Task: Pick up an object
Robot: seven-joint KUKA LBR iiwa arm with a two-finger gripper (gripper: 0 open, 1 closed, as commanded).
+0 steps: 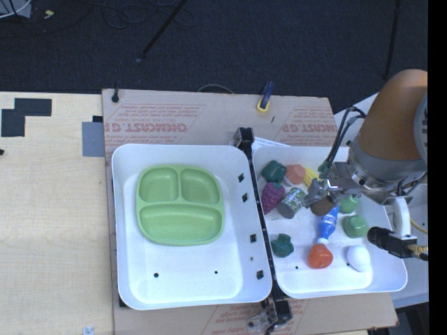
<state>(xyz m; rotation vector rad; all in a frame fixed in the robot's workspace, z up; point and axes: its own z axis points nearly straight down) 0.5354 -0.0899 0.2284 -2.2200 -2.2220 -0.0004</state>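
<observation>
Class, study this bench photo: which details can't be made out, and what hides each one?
- Gripper fingers: camera view, too small and dark against clutter; a grasp can't be judged.
- Brown object: arm partly covers it; identity unclear.
- Right bin: far rim hidden under the arm.

This looks like a robotics lab or test cell, not a home or shop. A pale wooden bench (49, 215) carries a sheet of brown printed cardboard (181, 121), and on that sit two shallow white plastic bins (129, 271) side by side, joined by black clips. A grey industrial robot arm with an orange band (394, 128) reaches in from the right, with loose black cables around its wrist. Behind the bench lies dark carpet (265, 33) with thin cables trailing across it. Small black and grey squares (31, 114) are stuck on the bench top, like markers
</observation>
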